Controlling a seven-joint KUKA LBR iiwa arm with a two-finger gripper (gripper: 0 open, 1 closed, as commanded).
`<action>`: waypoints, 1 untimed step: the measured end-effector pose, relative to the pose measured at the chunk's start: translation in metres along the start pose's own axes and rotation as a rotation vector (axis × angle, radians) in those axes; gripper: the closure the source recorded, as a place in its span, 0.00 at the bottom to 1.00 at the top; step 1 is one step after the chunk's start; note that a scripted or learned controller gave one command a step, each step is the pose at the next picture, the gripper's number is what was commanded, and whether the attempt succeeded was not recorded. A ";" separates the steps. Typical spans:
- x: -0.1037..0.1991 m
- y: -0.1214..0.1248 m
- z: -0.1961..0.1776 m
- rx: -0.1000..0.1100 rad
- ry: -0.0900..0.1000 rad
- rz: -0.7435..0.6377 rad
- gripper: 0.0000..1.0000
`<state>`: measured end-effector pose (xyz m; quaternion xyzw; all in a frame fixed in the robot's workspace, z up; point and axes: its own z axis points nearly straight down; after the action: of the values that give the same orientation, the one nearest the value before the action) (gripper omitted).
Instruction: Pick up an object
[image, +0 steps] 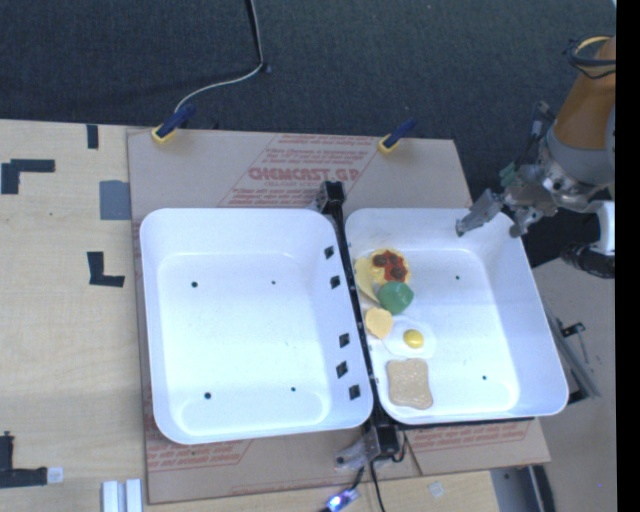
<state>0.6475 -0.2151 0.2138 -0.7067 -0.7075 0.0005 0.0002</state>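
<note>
Nothing is lifted yet. The gripper (492, 219) hangs released and holding nothing over the right bin (500, 300)'s far corner, well apart from the toy fried egg (410, 339) and bread slice (409, 383).

Gripper (492, 218) hangs open-fingered over the right bin (500, 300), apart from toy foods (395, 320) inside

The cardboard sheet (300, 170) carries red printed lettering and lies flat on the pale wooden bench (60, 330). Two blue and yellow clamps (172, 122) (397, 133) sit at the cardboard's far edge, one by its left corner and one nearer its right. A thin cable (250, 60) runs over the dark carpet (400, 60) beyond the cardboard. Black tape marks (100, 270) lie on the bench left of the cardboard.
</note>
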 end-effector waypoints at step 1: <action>0.057 0.011 0.104 0.007 0.003 -0.005 0.00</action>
<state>0.6584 -0.1586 0.1102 -0.7050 -0.7092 0.0019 0.0040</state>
